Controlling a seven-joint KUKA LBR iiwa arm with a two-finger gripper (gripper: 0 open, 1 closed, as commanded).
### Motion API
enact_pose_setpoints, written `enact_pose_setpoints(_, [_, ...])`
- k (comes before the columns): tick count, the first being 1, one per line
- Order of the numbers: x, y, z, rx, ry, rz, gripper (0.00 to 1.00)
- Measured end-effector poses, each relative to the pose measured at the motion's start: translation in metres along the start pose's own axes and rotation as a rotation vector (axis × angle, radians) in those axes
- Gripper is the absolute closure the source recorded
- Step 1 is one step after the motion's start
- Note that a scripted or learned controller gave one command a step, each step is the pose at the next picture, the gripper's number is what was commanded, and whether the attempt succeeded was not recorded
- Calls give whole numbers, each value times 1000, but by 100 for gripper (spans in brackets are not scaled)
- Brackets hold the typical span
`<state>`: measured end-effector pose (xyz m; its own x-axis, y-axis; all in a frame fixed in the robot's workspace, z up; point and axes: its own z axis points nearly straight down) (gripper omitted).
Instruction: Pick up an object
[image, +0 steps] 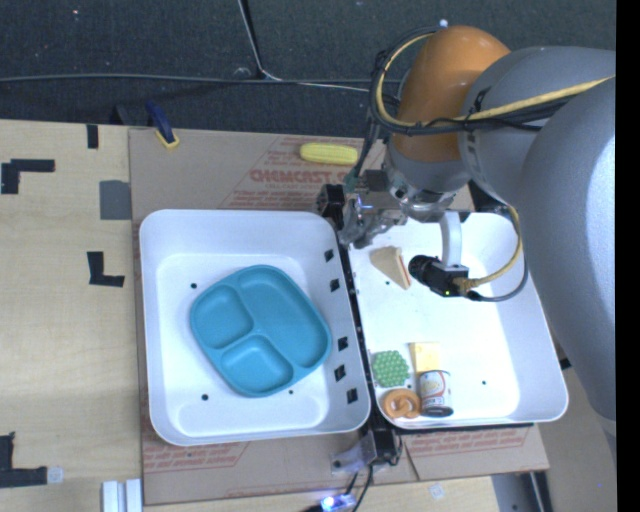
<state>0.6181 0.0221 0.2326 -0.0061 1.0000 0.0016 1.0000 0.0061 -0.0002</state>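
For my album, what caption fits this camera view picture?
Robot arm's pincer hovers over the right bin; blue tray sits in the left.

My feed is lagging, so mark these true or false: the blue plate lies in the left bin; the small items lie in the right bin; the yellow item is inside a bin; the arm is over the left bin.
1. The blue plate lies in the left bin. True.
2. The green item, can and wedge lie in the right bin. True.
3. The yellow item is inside a bin. False: it lies on the cardboard behind the bins.
4. The arm is over the left bin. False: the gripper is at the right bin's back corner.
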Motion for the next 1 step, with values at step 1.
enact_pose_setpoints(1, [51, 29, 13, 0, -1, 0, 100])
